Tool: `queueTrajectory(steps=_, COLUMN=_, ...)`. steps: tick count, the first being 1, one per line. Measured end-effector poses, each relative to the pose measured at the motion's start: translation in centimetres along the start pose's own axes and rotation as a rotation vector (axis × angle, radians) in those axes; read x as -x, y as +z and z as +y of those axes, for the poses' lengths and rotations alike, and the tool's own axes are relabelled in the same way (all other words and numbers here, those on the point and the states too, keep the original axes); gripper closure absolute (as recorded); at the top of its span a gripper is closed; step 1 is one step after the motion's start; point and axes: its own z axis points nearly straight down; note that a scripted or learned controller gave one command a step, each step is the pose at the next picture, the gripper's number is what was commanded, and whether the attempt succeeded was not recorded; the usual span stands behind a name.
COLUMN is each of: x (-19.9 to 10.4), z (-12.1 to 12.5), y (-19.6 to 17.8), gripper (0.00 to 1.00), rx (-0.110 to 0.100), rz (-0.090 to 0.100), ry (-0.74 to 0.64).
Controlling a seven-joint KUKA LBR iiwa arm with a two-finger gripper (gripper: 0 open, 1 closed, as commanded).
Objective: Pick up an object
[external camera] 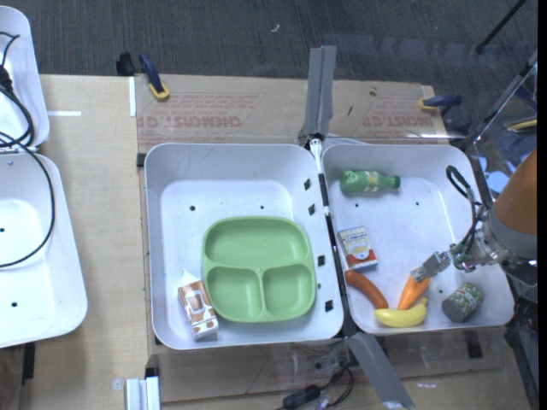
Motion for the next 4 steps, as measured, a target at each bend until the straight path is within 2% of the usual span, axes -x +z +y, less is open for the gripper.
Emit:
queueTrajectory(steps=1, x=2.2, z=8.0, y=1.8, gripper=0.0, rx=-0.01, rz=0.003, ry=-0.239)
queueTrajectory(steps=2, x=0.6, z=-0.6, y=1.7, gripper=0.0, rx=-0.01, rz=0.007, ry=-0.44)
queueTrajectory(steps=3, x=3.8, z=2.5, y=-0.3, gripper=0.0, rx=-0.009, rz=0.004, ry=-0.303)
queueTrajectory(steps=4, x=3.0, z=1.1, y=-0.9, gripper=0.0, rx=-0.011, rz=0.006, ry=-0.268)
